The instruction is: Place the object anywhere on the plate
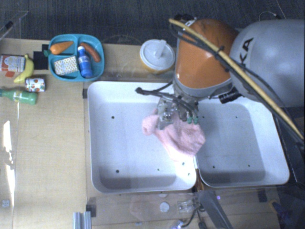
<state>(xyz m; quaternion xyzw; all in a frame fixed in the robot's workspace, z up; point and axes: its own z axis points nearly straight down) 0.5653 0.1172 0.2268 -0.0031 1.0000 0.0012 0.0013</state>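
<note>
The grey KUKA arm with the orange band is reaching in from the right and hanging its two-finger gripper (pixel 177 112) low over the seam between the two shallow white bins. Directly beneath it, a soft pink cloth (pixel 178 135) is lying crumpled at the right side of the left white bin (pixel 109 147), its lower edge draping toward the rim it shares with the right white bin (pixel 248 147). The metal fingers are pressing into or sitting just above the top of the cloth; whether they are parted or pinched on the fabric cannot be told, since the wrist is covering much of them. No lifted fold is showing, so the cloth is probably resting on the bin floor. A divided blue plastic plate (pixel 97 56) holding toy food is sitting on the wooden bench at upper left, well apart from the cloth. Judging by this, the task is at its early stage: securing, carrying and placing are all remaining
</note>
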